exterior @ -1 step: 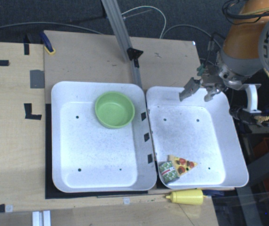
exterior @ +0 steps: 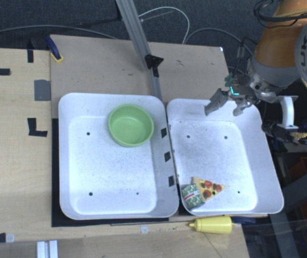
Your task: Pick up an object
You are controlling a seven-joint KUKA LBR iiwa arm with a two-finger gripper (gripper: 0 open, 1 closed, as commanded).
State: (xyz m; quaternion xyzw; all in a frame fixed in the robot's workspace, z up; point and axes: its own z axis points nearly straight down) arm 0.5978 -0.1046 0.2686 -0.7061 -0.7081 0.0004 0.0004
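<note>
A green bowl (exterior: 131,125) sits upright in the left bin (exterior: 73,160), toward its back. A pizza-slice toy (exterior: 209,187) and a small green packet (exterior: 192,196) lie at the front left corner of the right bin (exterior: 250,160). My gripper (exterior: 228,104) hangs over the back edge of the right bin, far from the toys. Its two grey fingers (exterior: 214,103) are spread apart with nothing between them.
A yellow bottle (exterior: 213,224) lies on the bench just in front of the right bin. A grey pole (exterior: 137,34) slants over the back of the bench. Cables run behind the bins. The arm's orange body (exterior: 282,36) stands at the back right.
</note>
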